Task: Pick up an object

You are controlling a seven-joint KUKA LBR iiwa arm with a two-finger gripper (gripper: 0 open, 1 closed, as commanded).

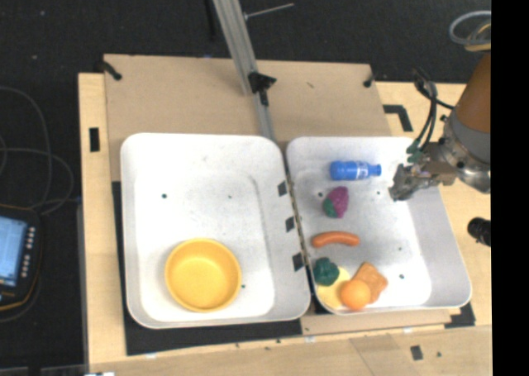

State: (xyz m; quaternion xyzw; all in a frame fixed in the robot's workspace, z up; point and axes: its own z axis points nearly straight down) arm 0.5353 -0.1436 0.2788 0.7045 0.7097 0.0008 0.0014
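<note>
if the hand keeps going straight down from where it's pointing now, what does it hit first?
Probably bare bin floor. The hand hangs over the right bin near its right side, and nothing lies under it. The blue bottle is nearest, off to its left. Height is unclear from this slanted view.

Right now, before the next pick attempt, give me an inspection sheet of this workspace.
Surface: tan bench bearing the left bin and the right bin.
Job's things: in the right bin, blue bottle lying flat, purple and green toy, orange sausage-shaped toy, green toy, orange ball against an orange toy.
Clutter: yellow bowl in the left bin.
Grippers: gripper over the right bin's right side, right of the bottle; nothing seen held.
Cables: black cables along the arm.
Surroundings: metal pole, handheld screen, dark floor.
</note>
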